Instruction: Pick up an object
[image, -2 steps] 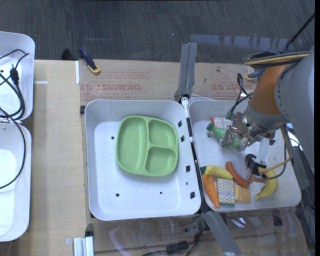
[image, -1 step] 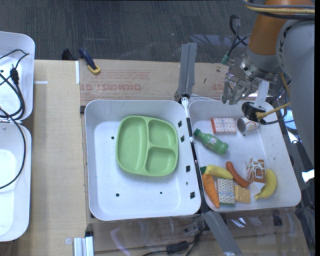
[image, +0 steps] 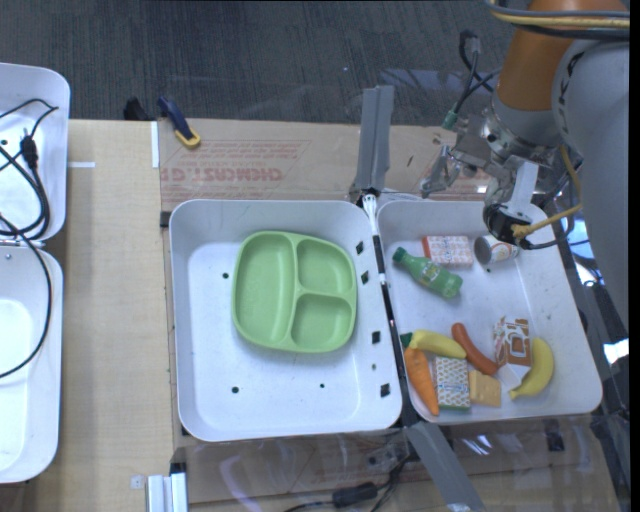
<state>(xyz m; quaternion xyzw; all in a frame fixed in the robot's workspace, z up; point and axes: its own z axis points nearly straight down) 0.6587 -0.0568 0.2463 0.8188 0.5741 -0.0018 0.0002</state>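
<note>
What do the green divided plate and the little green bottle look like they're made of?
The green divided plate looks like moulded plastic, matte, one even colour with soft rounded ridges. The green bottle is probably plastic, slightly glossy; too small to be sure.

- Arm (image: 600, 130): smooth, rounded housing in pale grey, glossy enough to carry soft highlights; it is the widest form at the view's right edge.
- Orange band (image: 538, 62): a broad cylindrical collar in plain orange above the wrist, with a thin dark seam along its upper rim.
- Wrist (image: 510, 140): a cluster of bare silver plates and brackets, angular in outline; the dark fasteners on them are too small to count.
- Cables (image: 470, 70): thin dark leads that loop beside the orange band, one meeting a small green fitting (image: 451, 121).
- End effector (image: 447, 172): slim silver-grey metal parts; finer detail is too small to tell.
</note>
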